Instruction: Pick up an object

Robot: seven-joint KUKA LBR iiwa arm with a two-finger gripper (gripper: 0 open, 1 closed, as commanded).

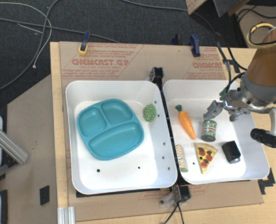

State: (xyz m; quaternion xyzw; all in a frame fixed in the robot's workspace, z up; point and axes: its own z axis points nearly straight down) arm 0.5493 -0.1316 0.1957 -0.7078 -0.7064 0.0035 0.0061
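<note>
Hovering my claw (216,112) over right bin (254,171) | fingers spread, holding nothing | can (209,129) upright directly beneath, carrot (186,122) just left | I judge straight descent suits.

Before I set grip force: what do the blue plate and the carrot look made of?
The blue plate: likely hard moulded plastic, given its even colour, soft sheen and pressed compartments. The carrot: probably toy plastic or rubber, with uniform orange and a smooth, matte surface. Neither is certain from the look alone.
</note>
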